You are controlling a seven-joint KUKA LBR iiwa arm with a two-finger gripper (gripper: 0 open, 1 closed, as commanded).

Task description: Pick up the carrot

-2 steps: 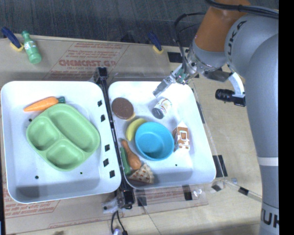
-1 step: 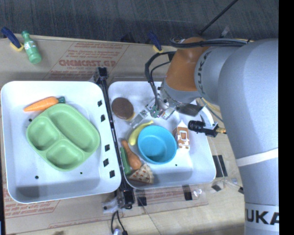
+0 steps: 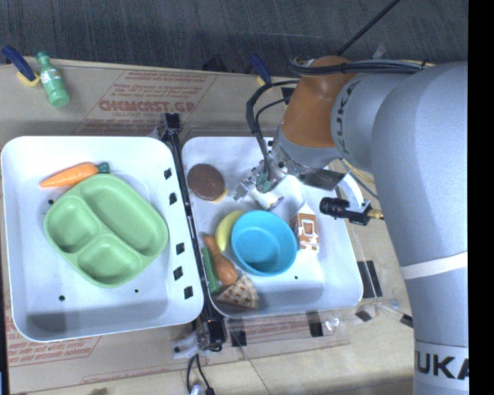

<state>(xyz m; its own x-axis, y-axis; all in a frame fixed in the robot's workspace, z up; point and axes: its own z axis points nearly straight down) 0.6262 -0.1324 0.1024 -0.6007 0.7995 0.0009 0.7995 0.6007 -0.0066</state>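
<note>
An orange carrot with a green top lies in the left bin, at its far left, just above the green divided plate. My gripper hangs over the far middle of the right bin, between the brown disc and the blue bowl. It is well to the right of the carrot, across the wall between the bins. Nothing shows in the gripper.
The right bin also holds a yellow piece beside the bowl, an orange-brown elongated item with a green strip, a wedge-shaped toy and a small house-like toy. A green bottle stands on the cardboard behind the left bin.
</note>
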